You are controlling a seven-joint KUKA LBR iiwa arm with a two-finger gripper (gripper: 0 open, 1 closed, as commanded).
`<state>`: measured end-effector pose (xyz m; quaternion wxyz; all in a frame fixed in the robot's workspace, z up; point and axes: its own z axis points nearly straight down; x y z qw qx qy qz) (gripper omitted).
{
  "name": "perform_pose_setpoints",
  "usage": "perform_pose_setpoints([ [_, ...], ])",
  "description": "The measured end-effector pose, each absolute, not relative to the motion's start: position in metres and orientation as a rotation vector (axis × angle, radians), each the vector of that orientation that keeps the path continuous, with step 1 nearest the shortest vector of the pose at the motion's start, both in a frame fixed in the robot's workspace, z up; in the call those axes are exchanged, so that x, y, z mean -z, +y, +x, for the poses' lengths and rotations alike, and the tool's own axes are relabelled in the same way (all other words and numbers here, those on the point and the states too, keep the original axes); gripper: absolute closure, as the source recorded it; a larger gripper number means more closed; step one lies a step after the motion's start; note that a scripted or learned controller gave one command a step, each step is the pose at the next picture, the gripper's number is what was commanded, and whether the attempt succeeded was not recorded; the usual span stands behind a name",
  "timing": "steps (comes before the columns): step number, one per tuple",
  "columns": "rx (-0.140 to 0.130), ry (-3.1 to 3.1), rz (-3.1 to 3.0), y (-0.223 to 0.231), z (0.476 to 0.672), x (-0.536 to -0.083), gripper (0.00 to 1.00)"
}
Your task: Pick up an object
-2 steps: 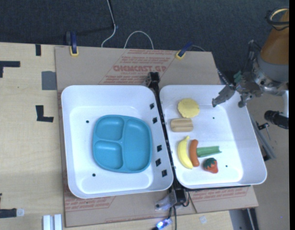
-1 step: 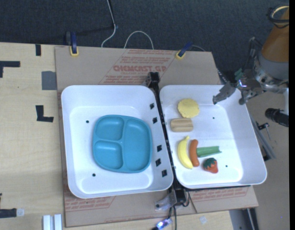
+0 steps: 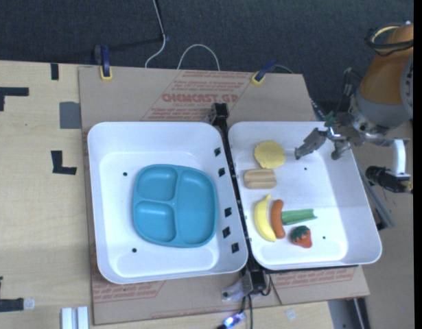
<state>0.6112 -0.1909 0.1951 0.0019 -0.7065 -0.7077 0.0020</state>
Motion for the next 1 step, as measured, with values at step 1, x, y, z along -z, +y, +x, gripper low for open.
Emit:
perform_pose_setpoints([
  [1, -0.007, -2.219, -2.216, -0.1904, 0.6097, -0.13, 0.0],
])
